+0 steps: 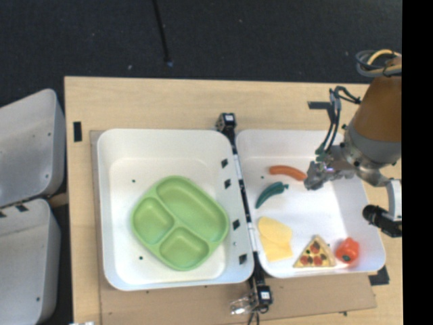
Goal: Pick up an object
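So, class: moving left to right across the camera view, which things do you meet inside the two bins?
green divided plate → green pepper → yellow cheese piece → pizza slice → red tomato. The orange sausage spans the pepper and cheese positions, so it is left out; the gripper hovers just right of it.

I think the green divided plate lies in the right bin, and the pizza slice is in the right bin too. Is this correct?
Not quite. The camera view shows the green divided plate in the left bin. The pizza slice is indeed in the right bin.
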### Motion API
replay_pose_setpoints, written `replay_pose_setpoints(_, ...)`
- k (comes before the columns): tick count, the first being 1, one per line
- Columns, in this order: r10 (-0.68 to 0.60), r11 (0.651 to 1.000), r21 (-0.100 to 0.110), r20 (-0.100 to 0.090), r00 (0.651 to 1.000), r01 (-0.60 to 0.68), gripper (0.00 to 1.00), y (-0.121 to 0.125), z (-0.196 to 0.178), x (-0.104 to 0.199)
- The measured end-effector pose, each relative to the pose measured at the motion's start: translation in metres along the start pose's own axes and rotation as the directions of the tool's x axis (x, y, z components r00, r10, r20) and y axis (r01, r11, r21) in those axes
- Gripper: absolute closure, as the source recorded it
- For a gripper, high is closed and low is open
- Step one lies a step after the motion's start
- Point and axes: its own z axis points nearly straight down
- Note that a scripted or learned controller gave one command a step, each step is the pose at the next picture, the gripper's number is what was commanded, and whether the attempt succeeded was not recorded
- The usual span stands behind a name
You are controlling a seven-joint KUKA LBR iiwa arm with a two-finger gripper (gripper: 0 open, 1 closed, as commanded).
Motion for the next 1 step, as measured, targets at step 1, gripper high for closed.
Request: replay_pose_setpoints(1, 0.000, 1.000, 0.003, -0.001, 1.000, 0.000, 1.00, 0.0018, -0.0373, -0.0013)
